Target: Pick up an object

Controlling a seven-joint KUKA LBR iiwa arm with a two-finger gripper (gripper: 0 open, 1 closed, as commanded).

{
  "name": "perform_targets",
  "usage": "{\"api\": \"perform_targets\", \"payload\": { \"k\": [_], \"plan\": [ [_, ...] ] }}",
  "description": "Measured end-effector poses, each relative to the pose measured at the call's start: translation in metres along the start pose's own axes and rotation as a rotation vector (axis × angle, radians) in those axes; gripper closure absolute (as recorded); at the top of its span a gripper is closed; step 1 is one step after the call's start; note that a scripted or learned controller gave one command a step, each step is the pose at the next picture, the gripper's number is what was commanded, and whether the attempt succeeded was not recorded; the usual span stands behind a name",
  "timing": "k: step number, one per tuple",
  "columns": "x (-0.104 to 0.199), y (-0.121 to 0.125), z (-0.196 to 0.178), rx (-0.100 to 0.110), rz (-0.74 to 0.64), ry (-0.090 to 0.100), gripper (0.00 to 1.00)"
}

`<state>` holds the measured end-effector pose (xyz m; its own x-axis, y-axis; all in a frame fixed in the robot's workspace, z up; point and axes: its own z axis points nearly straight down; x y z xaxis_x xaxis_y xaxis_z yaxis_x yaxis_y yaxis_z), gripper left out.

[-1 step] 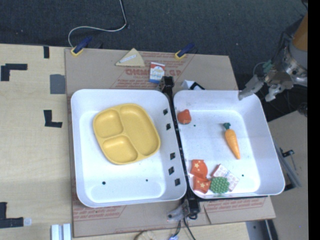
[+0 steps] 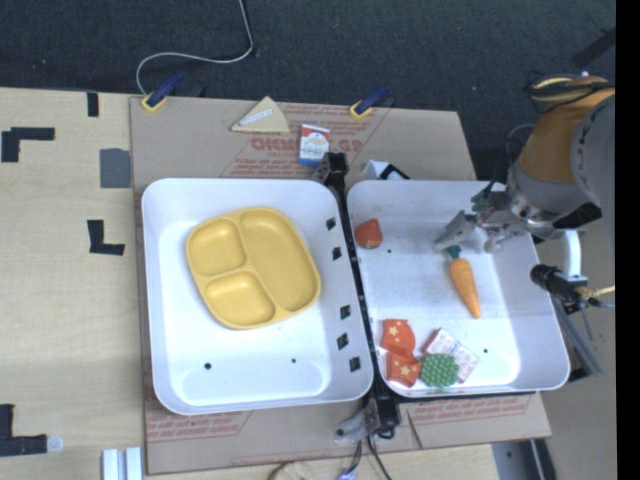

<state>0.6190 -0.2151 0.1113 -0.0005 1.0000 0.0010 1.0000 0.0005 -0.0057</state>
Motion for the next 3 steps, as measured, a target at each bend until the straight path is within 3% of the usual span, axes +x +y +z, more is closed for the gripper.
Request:
{"api": "perform_targets", "payload": {
  "k": [1,2,3],
  "plan": [
    [0.017,-0.034,0.024,-0.01,0.0,-0.004,0.0],
    [0.017,-0.033,0.014,-0.011,0.0,-0.006,1.0],
    [0.085,-0.018,0.001,-0.006,-0.002,0.0,1.0]
  ]
}}
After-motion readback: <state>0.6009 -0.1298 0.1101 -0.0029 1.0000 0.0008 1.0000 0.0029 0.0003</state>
